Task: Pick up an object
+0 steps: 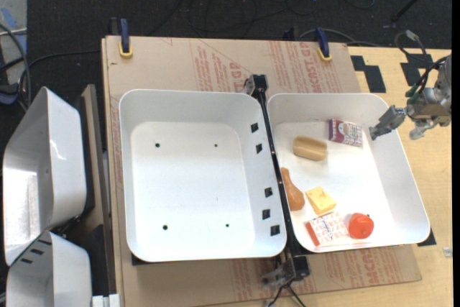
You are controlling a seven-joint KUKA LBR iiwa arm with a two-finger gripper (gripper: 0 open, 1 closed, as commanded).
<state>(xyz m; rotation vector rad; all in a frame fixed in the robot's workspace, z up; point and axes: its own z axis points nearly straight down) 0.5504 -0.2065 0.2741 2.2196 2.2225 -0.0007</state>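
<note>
The right bin [402, 176] holds several small things. A purple and white packet [346, 131] lies near its far side, with a tan bread roll [310, 148] just left of it. An orange-brown elongated piece [291, 189] rests against the divider. A yellow block [320, 199], a red and white box [327, 228] and a red tomato [361, 226] sit toward the near edge. My gripper [397, 130] hangs over the bin's right rim, to the right of the packet. It is open, with nothing between its fingers.
The left bin [144, 154] sits beside the right one, with a black clipped divider [267, 154] between them. Blue clamps [125, 39] hold the cardboard at the bench's far edge. Grey tubs [39, 169] stand at the left.
</note>
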